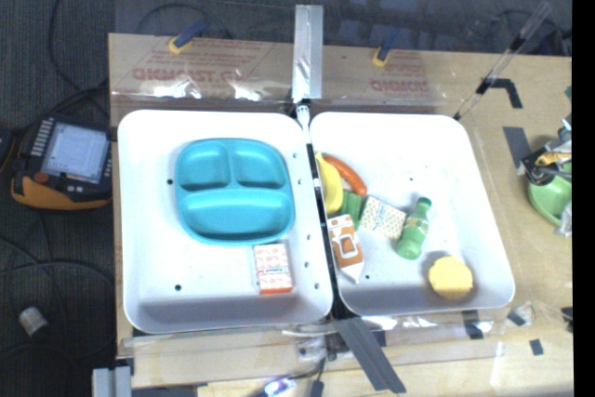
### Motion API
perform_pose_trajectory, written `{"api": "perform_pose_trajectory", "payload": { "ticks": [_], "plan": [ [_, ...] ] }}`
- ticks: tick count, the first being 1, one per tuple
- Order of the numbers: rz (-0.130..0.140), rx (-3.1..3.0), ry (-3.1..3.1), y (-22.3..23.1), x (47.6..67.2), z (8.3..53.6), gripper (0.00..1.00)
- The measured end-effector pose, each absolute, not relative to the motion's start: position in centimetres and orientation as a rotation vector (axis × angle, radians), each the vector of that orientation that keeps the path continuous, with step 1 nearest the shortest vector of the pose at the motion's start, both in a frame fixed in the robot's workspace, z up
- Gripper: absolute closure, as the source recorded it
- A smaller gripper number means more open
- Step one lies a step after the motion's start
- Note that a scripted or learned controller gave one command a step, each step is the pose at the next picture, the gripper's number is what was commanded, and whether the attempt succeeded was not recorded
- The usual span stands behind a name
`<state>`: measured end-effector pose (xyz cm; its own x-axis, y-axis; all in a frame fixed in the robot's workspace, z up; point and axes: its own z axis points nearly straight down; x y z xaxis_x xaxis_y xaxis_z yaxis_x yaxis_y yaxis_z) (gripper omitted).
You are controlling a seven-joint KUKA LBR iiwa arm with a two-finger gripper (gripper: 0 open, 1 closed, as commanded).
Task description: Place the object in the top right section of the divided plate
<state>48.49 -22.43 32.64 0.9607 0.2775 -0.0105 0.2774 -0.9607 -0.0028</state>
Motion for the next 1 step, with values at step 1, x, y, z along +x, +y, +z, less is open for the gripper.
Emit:
{"api": "perform_pose_trajectory", "payload": {
  "ticks": [1],
  "plan": [
    [0.017,-3.080,-0.623,-22.49,48.48,32.23,0.00]
  ]
}}
